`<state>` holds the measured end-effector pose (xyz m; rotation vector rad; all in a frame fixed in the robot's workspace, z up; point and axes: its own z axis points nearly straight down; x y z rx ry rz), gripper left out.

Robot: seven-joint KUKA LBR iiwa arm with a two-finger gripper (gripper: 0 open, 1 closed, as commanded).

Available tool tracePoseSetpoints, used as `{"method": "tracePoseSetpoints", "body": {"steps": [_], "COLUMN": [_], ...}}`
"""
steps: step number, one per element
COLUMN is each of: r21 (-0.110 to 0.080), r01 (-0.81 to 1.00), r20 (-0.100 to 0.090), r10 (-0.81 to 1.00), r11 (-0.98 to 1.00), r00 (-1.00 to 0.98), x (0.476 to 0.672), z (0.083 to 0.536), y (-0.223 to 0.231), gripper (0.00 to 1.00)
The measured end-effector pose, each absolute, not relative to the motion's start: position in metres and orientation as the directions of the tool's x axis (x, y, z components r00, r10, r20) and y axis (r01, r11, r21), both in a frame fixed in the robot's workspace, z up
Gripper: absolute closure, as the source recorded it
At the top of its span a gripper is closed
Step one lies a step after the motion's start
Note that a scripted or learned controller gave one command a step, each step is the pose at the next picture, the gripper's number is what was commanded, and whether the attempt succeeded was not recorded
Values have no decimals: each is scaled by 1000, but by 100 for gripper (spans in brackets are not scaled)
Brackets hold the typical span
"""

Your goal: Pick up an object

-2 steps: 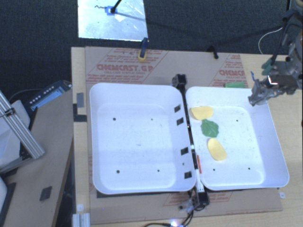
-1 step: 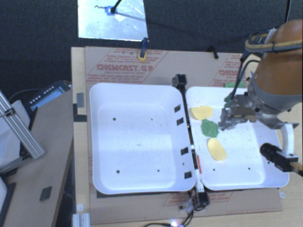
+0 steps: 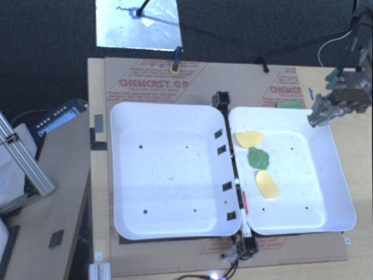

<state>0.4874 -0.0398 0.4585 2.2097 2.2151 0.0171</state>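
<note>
Three small flat objects lie in the right bin (image 3: 326, 174) near its left wall: a yellow piece (image 3: 248, 139) at the top, a green leaf-like piece (image 3: 258, 157) below it, and another yellow piece (image 3: 267, 184) further toward the front. My gripper (image 3: 319, 116) hangs over the right bin's far right corner, well to the right of all three objects. Nothing shows between its tips.
The left bin (image 3: 169, 168) sits beside the right one, with black clips (image 3: 221, 150) along the shared wall. A green tag (image 3: 289, 104) lies on the board behind the right bin. A shiny metal plate (image 3: 139, 15) sits at the back left.
</note>
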Motion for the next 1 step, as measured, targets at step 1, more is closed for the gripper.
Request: {"method": "tracePoseSetpoints", "body": {"steps": [1], "r21": [5], "r01": [1000], "r20": [1], "r10": [1000], "r11": [6], "r00": [-6], "x": [487], "z": [481], "y": [-2], "gripper": [100]}}
